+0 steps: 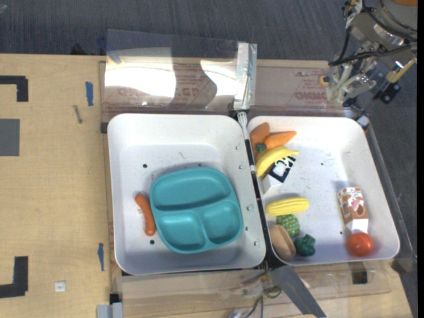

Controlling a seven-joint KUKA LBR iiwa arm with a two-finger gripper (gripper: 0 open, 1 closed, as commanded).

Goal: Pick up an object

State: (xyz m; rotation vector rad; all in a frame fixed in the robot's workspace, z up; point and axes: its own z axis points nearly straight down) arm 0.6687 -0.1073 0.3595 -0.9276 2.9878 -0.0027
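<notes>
My gripper hangs above the far right corner of the right bin, outside its rim, open with nothing between its fingers. The right bin holds toy food. Two orange carrots lie at its far left, with a yellow banana over a white and black piece. Nearer are a corn cob, a brown potato and green broccoli. A red and white packet and a red tomato lie at the right.
The left bin carries a teal divided plate and an orange sausage beside it. A clear plastic wall and a metal post stand behind the bins. Wooden bench spreads to the left.
</notes>
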